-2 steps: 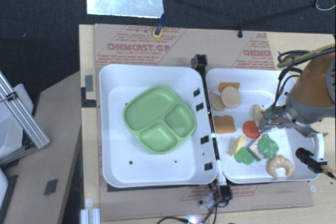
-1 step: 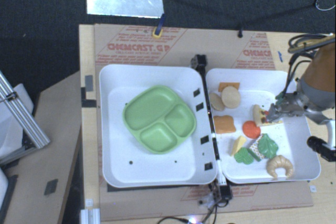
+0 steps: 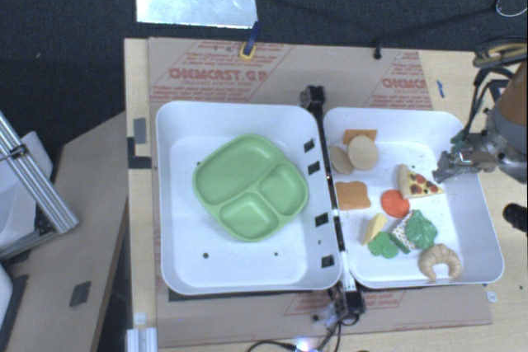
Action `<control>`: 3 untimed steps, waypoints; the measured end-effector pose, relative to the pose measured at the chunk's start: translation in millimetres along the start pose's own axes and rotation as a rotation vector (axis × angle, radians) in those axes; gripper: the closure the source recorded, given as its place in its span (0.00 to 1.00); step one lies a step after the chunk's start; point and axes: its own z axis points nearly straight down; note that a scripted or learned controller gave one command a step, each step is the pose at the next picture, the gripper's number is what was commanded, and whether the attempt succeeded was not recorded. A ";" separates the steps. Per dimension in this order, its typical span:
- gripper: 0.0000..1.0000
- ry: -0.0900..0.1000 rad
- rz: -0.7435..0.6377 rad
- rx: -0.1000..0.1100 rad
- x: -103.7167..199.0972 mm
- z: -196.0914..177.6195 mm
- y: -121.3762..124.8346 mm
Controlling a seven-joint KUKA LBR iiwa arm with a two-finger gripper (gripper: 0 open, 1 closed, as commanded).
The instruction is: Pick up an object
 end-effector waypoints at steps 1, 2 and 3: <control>1.00 0.000 -0.001 -0.002 -0.1 -21.8 0.6; 1.00 0.000 0.002 -0.002 38.9 -29.7 2.6; 1.00 0.000 0.001 -0.001 79.8 -34.8 11.9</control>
